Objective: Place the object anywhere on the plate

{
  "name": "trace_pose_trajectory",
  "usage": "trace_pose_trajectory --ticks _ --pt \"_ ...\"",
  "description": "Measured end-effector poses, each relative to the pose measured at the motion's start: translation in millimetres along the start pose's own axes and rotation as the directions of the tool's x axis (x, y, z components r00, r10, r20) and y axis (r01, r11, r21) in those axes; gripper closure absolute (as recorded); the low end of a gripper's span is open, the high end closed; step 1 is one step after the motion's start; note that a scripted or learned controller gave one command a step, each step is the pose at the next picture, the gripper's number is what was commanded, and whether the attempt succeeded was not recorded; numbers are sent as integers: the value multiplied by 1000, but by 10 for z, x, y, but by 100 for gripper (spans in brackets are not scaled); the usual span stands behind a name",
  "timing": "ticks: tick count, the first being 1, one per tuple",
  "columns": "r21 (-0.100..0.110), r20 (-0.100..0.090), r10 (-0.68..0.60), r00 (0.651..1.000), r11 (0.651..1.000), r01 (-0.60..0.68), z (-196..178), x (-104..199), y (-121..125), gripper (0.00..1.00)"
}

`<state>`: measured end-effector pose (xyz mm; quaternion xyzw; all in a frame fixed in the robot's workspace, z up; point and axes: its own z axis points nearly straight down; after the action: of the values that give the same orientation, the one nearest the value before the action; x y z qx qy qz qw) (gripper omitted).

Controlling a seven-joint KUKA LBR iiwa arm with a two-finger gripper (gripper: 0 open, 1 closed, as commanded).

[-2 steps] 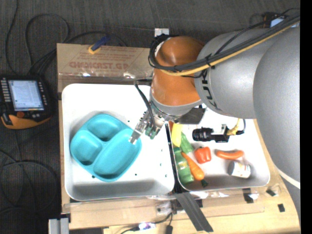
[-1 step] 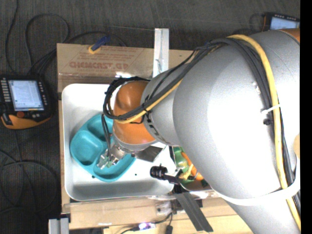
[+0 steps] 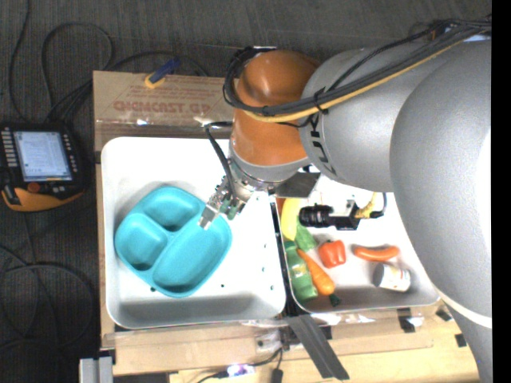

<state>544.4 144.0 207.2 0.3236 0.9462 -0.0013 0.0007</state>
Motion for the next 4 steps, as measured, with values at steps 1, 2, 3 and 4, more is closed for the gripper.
trace_pose_trajectory --ticks 1,2,3,4 --pt "3 -3 42 999 999 -42 378 547 -305 100" --pt "1 6 -88 996 996 88 889 290 349 100" --pt "-30 41 178 983 984 -177 974 725 291 100" --pt "-27 38 176 984 984 -175 982 742 293 0"
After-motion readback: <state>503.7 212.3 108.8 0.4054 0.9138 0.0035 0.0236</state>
